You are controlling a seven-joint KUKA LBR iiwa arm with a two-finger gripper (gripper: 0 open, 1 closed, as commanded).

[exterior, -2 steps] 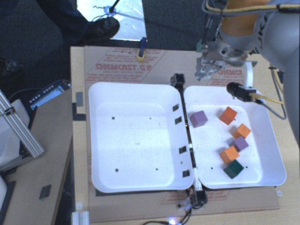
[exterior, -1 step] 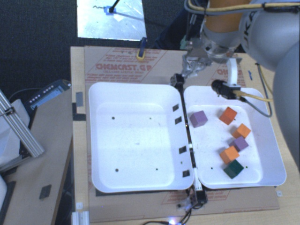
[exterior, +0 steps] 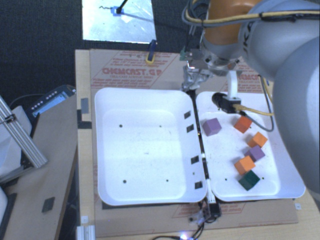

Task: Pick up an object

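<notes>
The pincer [exterior: 191,82] of the grey arm with the orange band [exterior: 235,9] hangs over the 12 o'clock end of the seam between the two shallow white plastic bins on the pale wooden desk [exterior: 86,174]. Its tip is small and dark against the rims there, so I cannot tell whether it is open or closed, and nothing shows held in it. Every candidate lies in the bin on the 3 o'clock side [exterior: 222,156]; the 9 o'clock bin [exterior: 145,149] offers none. The nearest is a large purple cube [exterior: 212,126], at about 5 o'clock from the pincer, just beside the seam and apart from the rest. It is squarish, so no long axis matters, though its faces sit slightly skewed to the bin wall. A bright orange cube [exterior: 243,124] lies at 4 o'clock, farther off. Toward the bin's 4 o'clock corner runs a loose string: another orange cube [exterior: 259,139], a small purple cube [exterior: 257,153], a third orange cube [exterior: 245,164] and a dark green cube [exterior: 249,180]. I would judge the large purple cube the easiest pick: a short shift toward 5 o'clock, then straight down. The arm's bulk covers this bin's 1 to 3 o'clock side, and whether the strung cubes touch is too close to call.
</notes>
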